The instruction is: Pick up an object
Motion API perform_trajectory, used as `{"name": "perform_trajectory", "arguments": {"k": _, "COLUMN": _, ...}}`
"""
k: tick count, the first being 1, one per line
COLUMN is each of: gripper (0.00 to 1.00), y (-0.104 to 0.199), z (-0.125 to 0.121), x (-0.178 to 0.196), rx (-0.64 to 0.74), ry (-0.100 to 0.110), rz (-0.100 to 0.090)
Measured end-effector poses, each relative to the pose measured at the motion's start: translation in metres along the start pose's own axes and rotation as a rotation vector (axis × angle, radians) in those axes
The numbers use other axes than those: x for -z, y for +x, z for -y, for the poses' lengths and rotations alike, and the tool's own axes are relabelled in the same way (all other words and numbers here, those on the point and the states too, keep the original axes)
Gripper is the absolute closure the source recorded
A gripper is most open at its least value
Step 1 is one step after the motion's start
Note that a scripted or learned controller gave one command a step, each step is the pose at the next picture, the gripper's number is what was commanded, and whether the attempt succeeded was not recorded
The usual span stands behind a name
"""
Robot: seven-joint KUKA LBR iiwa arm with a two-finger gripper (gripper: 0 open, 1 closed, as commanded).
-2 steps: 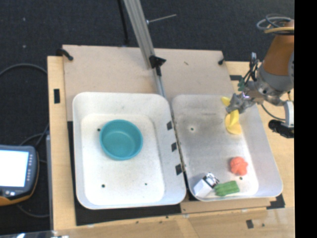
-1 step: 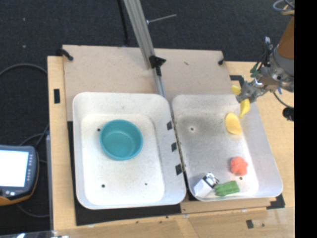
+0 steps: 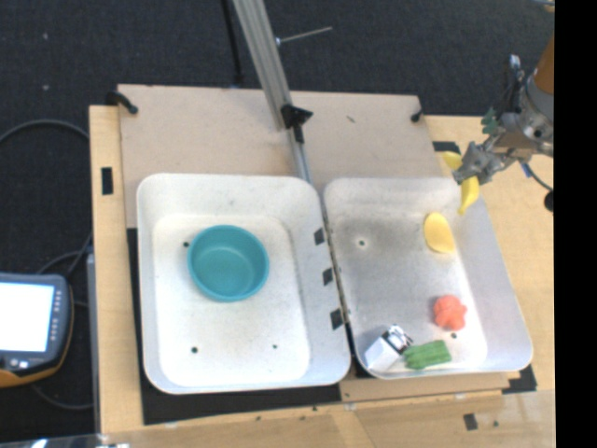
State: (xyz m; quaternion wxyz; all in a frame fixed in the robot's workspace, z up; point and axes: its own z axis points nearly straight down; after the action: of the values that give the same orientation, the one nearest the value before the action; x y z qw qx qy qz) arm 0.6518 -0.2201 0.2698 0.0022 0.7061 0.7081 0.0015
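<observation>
My gripper (image 3: 474, 164) hangs over the back right corner of the right bin (image 3: 392, 213), shut on a thin, curved yellow object (image 3: 468, 195) that dangles from its fingers above the bin's rim. In the right bin lie a rounded yellow piece (image 3: 439, 232), a red-orange lump (image 3: 450, 312), a green object (image 3: 427, 355) and a small white and silver item (image 3: 388, 344) at the front edge.
A teal bowl (image 3: 229, 262) sits in the left bin (image 3: 168, 343). A slanted metal post (image 3: 270, 54) rises from behind the seam between the bins. A tablet (image 3: 28, 320) rests off the bench to the left.
</observation>
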Motion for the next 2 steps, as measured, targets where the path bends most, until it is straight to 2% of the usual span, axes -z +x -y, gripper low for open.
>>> {"name": "perform_trajectory", "arguments": {"k": 2, "gripper": 1.00, "y": 0.091, "z": 0.032, "x": -0.024, "rx": 0.001, "ry": 0.006, "rz": 0.000}}
